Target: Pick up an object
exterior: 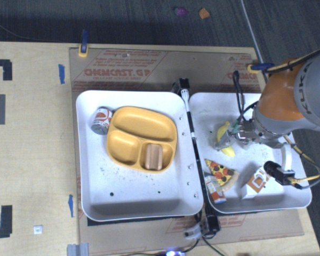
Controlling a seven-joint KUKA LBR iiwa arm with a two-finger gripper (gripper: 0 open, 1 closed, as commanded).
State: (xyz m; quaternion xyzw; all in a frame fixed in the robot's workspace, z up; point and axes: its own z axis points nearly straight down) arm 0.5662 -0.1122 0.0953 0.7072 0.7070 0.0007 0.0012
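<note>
Gripper (pixel 236 134) low in the right bin (pixel 298 199), mid-right of frame. Banana (pixel 224 137) touching its tip on the left side. Can't tell fingers' state, wrist hides them.

Even bright overhead light, soft shadows, mild glare on white bins (pixel 90 159), slightly soft focus.

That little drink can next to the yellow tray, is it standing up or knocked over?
Knocked over. The small red and silver drink can lies on its side in the left white bin, touching the yellow divided plastic tray.
</note>
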